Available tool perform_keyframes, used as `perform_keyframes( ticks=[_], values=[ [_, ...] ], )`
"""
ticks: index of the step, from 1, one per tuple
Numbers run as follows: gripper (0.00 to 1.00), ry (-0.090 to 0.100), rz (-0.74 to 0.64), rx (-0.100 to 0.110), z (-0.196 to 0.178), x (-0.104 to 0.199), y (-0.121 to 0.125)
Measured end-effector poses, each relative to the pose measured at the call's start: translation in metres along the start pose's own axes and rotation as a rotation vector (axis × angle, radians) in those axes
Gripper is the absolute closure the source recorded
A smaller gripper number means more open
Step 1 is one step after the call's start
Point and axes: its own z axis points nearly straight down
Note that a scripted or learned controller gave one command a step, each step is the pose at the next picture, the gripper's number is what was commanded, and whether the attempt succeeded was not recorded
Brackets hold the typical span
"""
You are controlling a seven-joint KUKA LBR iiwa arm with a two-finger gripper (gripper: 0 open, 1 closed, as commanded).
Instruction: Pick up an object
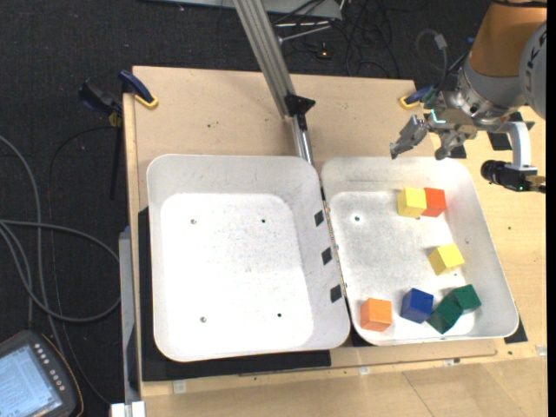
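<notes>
You've got the end effector (427, 139) up at the top right, hanging over the bare surface (226, 120) just past the far rim of the right bin (365, 259). Its fingers (406, 142) look spread apart w/ nothing between them, so it's carrying nothing. The grey arm w/ orange band (508, 24) comes in from the upper right corner.

All the blocks sit in the right bin, none touched by the end effector:
- Yellow block (412, 202) and orange-red block (433, 201) side by side, touching, near the bin's far right part. These are the closest ones to the end effector, but well below it in the view.
- A 2nd yellow block (446, 258) alone, mid-right of the bin.
- Orange block (376, 314) near the front rim, left of the others in that row.
- Blue block (417, 305) just beside the orange one, to its right.
- Two green blocks at the front right corner: one (466, 298) further back, the other (446, 315) nearer the front; they touch each other, and the nearer one sits right next to the blue.

Left bin (230, 259) lies alongside, touching the right bin along the middle seam. A slanted metal pole (265, 42) runs from the top of the view down to the gap btwn the bins. Blue/yellow clamps (135, 87) grip the surface's far left corner. A pendant screen (26, 376) sits at the bottom left, off the surface.
</notes>
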Motion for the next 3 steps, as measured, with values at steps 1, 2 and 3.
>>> perform_keyframes(
  ticks=[1,2,3],
  values=[
    [0.0,-0.002,-0.002,-0.004,-0.003,0.0,0.001],
    [0.0,-0.001,0.002,0.001,0.058,-0.006,0.003],
    [0.0,-0.002,0.003,-0.001,0.11,-0.012,-0.005]
  ],
)
